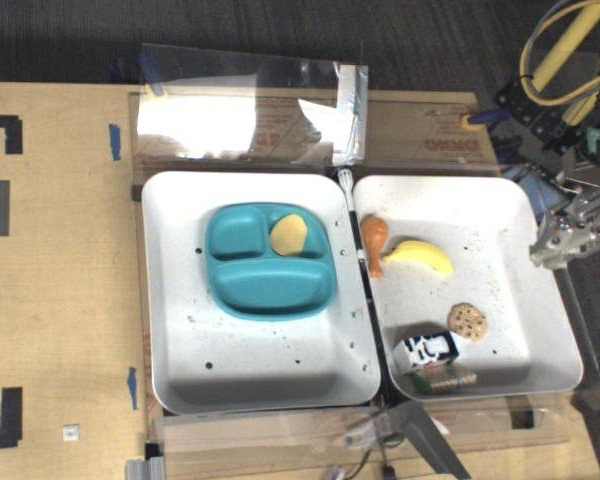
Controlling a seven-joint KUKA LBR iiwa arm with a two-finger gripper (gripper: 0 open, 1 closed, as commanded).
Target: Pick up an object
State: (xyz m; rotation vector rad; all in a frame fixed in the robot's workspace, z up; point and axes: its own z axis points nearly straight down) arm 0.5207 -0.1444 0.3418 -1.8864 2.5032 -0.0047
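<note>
Gripper (560, 240) sits at the right bin's (510, 203) right rim, off the objects; too blurred to tell its state. Banana (420, 257) lies near the bin's left wall, beside an orange drumstick (376, 240). Likely light, stiff plastic, smooth and curved; best pinched across its narrow middle. Cookie (467, 320) looks too flat.

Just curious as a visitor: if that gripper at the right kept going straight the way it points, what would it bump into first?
The gripper seems to point leftward over the right bin's rim. Going straight on, it would probably meet the banana first, though height above the bin is unclear.
</note>
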